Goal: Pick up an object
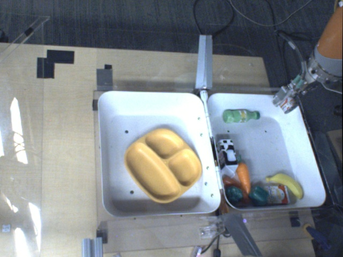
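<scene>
My gripper [285, 99] hangs above the far right corner of the right bin [278, 138], with nothing seen between its fingers. In that bin a green bottle [241, 115] lies near the back wall, left of the gripper. A black and white toy [228, 152] rests by the left wall. An orange carrot [244, 176], a teal object [259, 195] and a yellow banana [286, 183] crowd the near edge. A yellow divided plate [163, 164] lies in the left bin [115, 143].
A metal rail [204, 63] runs back from between the two bins. Cables [236, 9] loop on the dark floor behind the bench. The pale wooden bench top [48, 159] stretches to the left.
</scene>
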Action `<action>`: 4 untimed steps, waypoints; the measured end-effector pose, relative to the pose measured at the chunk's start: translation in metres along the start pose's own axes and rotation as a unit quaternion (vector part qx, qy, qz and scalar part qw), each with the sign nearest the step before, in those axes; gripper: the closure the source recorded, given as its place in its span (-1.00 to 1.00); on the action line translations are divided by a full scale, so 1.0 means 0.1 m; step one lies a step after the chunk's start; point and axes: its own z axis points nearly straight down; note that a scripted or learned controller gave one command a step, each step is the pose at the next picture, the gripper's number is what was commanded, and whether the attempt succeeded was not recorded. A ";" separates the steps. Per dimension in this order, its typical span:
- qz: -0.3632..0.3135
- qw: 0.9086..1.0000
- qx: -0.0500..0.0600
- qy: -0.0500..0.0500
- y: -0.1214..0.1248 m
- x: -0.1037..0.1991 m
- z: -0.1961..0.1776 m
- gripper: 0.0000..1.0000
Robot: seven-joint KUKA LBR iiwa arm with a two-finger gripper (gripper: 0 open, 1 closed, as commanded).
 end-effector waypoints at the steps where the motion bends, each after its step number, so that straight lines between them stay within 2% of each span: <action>1: 0.000 1.000 0.000 0.000 0.00 0.00 0.00 -1.00; 2: 0.009 1.000 0.000 0.001 -0.06 0.04 0.83 -1.00; 3: -0.078 0.997 0.008 0.007 -0.04 0.00 1.12 -1.00; 4: -0.062 0.998 0.000 0.001 -0.29 0.15 1.13 -1.00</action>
